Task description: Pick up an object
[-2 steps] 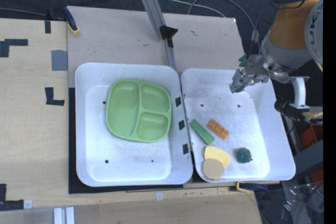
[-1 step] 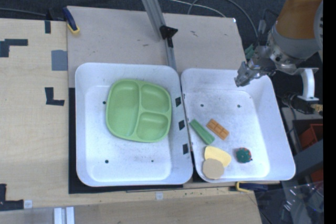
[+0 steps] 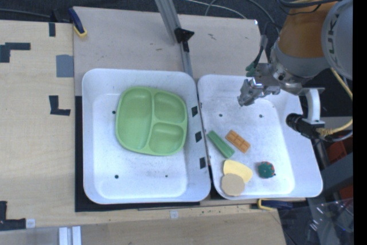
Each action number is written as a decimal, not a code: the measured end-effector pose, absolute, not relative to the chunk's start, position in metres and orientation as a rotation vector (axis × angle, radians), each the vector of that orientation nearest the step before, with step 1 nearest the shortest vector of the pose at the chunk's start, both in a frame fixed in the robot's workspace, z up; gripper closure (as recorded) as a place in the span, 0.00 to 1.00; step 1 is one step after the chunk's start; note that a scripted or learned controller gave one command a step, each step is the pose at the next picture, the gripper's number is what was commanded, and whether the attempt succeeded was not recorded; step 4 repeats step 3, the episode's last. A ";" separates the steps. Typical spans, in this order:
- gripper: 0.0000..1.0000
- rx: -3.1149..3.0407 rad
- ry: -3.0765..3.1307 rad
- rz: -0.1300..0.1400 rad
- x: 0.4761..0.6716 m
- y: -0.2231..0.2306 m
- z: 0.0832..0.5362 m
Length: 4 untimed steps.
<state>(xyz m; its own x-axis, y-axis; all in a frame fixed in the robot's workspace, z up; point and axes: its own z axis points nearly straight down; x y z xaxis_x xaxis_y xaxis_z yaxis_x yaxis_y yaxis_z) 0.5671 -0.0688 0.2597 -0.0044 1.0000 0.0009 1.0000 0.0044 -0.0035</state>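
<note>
On the light wooden counter (image 3: 34,140) stand two shallow white bins, side by side. The left white bin (image 3: 97,181) holds one light green plastic plate with three compartments (image 3: 152,121), lying flat near its middle.

The right white bin (image 3: 298,152) holds five small objects, all in its near half. From the left: one dark green stick-shaped piece (image 3: 220,144), lying at a slant; just beside it one orange ridged rectangular block (image 3: 238,141); below them one yellow flat piece (image 3: 239,170) with one tan round disc (image 3: 233,184) touching its lower edge; and to the right, a little apart, one small dark green round object with a red spot (image 3: 265,170).

The gripper (image 3: 248,96) hangs over the far half of the right bin, well apart from all five objects, with nothing between its fingers. Whether the fingers are spread or pressed together, I cannot tell. The grey arm shows part of some white letters, not readable.
</note>
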 end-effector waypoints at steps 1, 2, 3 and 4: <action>1.00 -2.213 -2.225 0.004 0.546 -0.022 0.241; 1.00 -2.213 -2.226 0.003 0.536 0.022 0.237; 1.00 -2.212 -2.224 0.005 0.508 0.066 0.225; 1.00 -2.212 -2.224 0.005 0.508 0.066 0.225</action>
